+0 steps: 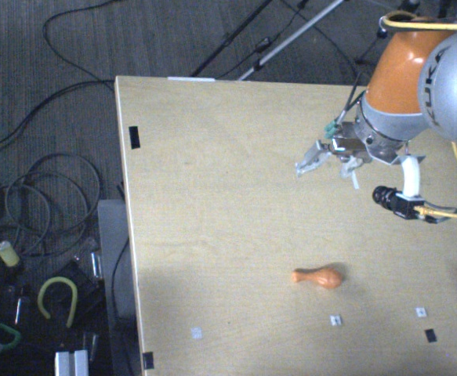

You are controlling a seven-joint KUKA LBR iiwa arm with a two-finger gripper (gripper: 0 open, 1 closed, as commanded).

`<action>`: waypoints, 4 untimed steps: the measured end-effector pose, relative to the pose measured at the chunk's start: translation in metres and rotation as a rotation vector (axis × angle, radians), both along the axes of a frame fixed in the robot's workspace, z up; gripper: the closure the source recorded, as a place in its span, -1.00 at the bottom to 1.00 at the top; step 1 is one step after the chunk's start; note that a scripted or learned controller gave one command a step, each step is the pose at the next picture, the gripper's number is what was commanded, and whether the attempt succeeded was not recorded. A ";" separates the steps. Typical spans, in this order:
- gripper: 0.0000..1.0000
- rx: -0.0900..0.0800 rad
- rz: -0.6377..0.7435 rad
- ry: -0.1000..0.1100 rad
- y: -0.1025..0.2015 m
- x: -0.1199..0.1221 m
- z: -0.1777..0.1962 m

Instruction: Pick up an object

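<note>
Small orange pear-shaped object (pixel 319 276) lies on tan wooden bench (pixel 212 210), well below two-finger gripper (pixel 328 164); fingers spread, nothing between.

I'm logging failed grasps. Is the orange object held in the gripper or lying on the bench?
Lying on the bench. The orange object rests on its side on the tan surface, apart from the gripper, which is above it in the view.

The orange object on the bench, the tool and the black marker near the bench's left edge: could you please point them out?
orange object (pixel 320 276): camera view, its rounded body.
tool (pixel 328 159): camera view, between its fingertips.
black marker (pixel 134 137): camera view, its middle.
</note>
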State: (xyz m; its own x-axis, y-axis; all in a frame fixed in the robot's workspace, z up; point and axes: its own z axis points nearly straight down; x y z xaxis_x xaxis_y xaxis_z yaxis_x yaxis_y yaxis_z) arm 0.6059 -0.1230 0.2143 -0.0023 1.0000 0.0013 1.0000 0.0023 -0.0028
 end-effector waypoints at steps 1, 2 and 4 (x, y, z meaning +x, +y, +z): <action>-1.00 -0.004 0.038 -0.001 -0.049 0.015 0.003; -1.00 -0.003 0.304 -0.002 -0.070 0.062 -0.131; 1.00 -0.001 0.433 -0.004 -0.029 0.063 -0.121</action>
State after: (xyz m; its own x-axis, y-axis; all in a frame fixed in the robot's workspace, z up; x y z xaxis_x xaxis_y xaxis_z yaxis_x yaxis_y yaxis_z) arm 0.6688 -0.1518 0.0933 -0.4218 0.9067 -0.0008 0.9067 0.4218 0.0010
